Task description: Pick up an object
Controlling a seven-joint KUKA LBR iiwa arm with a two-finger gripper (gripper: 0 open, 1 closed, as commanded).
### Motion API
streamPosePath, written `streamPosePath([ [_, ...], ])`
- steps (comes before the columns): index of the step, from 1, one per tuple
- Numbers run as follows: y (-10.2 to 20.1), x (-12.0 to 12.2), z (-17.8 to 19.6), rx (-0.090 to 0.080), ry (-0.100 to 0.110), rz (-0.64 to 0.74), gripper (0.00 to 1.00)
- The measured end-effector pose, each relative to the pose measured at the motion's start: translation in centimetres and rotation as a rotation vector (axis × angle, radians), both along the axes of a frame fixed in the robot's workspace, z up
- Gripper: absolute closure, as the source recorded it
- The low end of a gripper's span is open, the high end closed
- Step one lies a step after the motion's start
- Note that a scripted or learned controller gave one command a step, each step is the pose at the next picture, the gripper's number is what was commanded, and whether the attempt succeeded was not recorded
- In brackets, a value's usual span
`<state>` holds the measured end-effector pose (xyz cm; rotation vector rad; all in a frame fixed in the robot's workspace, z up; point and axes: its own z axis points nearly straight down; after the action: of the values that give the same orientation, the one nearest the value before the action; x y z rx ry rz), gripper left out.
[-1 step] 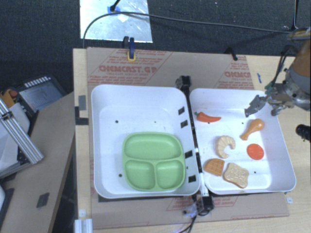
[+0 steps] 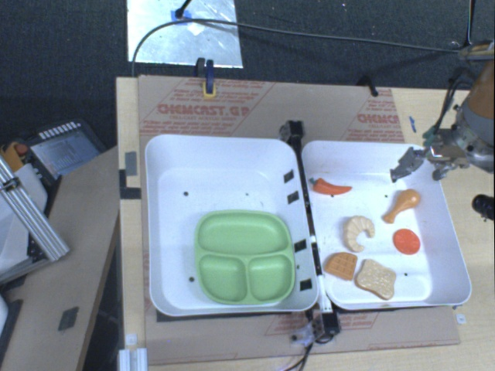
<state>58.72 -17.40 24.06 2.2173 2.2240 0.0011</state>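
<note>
Camera view: gripper (image 2: 421,166) open, holding nothing, above right bin (image 2: 452,242), near drumstick (image 2: 402,203).

Your bench (image 2: 128,246) carries a brown sheet printed in red (image 2: 255,103), held at its far edge by a yellow clamp (image 2: 209,79). On that sheet you have two shallow white bins side by side: the left bin (image 2: 174,168) and the right bin (image 2: 448,277), touching along the middle.
</note>
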Motion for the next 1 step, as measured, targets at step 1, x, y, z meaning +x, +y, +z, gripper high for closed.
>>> streamPosePath([
  [1,0.74,-0.51,-5.86,0.001,0.005,-0.001,0.0],
])
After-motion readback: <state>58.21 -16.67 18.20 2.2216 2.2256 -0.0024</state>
